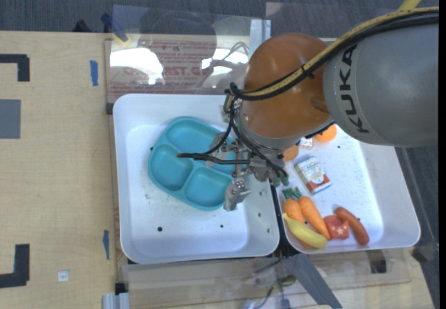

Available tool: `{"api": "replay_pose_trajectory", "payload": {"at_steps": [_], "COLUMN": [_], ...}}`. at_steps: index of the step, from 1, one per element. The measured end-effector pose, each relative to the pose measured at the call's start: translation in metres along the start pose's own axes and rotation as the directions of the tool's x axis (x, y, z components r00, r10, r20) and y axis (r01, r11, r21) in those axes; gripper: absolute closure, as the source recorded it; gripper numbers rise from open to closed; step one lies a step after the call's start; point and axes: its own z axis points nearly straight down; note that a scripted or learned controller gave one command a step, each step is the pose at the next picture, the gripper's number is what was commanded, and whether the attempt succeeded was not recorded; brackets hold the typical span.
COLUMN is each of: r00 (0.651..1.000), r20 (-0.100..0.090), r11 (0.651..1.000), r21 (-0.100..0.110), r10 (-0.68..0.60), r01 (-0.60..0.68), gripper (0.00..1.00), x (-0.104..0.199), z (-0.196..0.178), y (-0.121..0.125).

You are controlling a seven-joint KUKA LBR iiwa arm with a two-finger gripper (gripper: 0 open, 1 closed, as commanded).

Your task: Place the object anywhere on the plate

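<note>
Here the gripper (pixel 237 194) hangs low over the left bin (pixel 132 161), at the right-hand edge of the blue plate (pixel 187 161), which is a divided dish with three wells. Whether the jaws are wide or narrow I cannot tell: the metal parts sit in a tangle of cable and shadow under the orange wrist, and nothing can be made out between them. So I would not say that anything is held.

Taking the plate as the landmark, the candidate objects all lie to its right, across the wall into the right bin (pixel 390 224): a carrot (pixel 306 211), a yellow banana (pixel 305 233) just below the carrot, a red piece (pixel 336 228) and a sausage-like piece (pixel 354 225) further right, a small printed packet (pixel 312 175) above them, and an orange piece (pixel 325 134) half hidden by the arm. Which of these the task means is not clear.

The deciding relation, in my judgement, is this: the jaws stand at the plate's right rim, while every loose thing lies well to the right of it. The carrot's long axis runs aslant, from upper left to lower right. If nothing is carried, the arm must go rightward to fetch first; if something small is hidden there, a slight move left over a well would do.
</note>
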Motion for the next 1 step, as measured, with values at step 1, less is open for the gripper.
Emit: {"api": "replay_pose_trajectory", "payload": {"at_steps": [1], "r00": [1.0], "r20": [0.01], "r11": [1.0], "r21": [-0.002], "r10": [0.002], "r01": [-0.002], "gripper": [1.0], "x": [-0.0025], "z": [-0.0118], "y": [0.0005]}}
